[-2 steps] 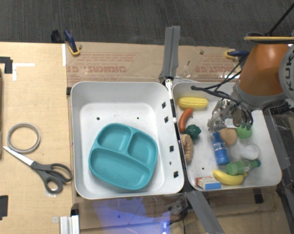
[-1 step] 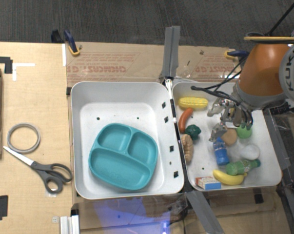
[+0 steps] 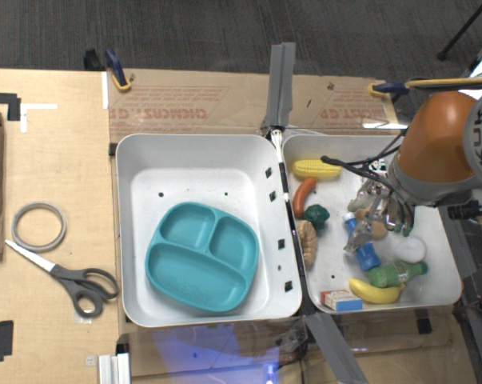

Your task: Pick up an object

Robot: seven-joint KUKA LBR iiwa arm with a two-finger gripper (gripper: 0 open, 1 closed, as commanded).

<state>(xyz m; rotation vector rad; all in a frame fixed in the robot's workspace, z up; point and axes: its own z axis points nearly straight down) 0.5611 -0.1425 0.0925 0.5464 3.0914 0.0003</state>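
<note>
Cardboard [image 3: 248,102] printed "CHEMICAL GU", upside down, gripper [image 3: 376,218] above right bin [image 3: 444,294]

Even, bright overhead light; colours read true. White bins [image 3: 194,152] slightly overexposed, with soft shadows along the inner walls. Teal tray [image 3: 202,255] casts a faint shadow. Blue-violet glare patch at the bottom edge on the cardboard [image 3: 201,350]. Dark carpet [image 3: 225,14] at top is dim. Focus is moderately soft; small items near the gripper [image 3: 378,214] blur together.
</note>
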